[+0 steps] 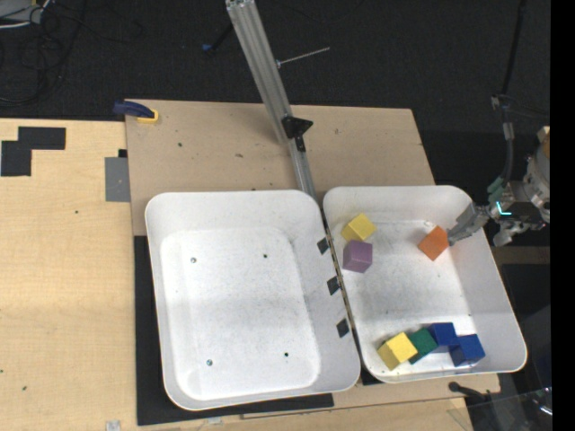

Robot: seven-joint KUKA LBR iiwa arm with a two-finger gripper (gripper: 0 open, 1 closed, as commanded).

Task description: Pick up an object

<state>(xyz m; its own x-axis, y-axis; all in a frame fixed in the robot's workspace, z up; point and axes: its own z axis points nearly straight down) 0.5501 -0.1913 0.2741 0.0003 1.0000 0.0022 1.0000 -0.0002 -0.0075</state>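
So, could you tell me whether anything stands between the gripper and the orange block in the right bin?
Nothing visible does. The gripper sits right beside the orange block, with just bare bin floor between; the other blocks lie further off.

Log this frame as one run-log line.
pincer: right bin's right edge, beside orange block | grasp: cannot confirm | also in bin: yellow block, purple block, yellow-green-blue cluster near front
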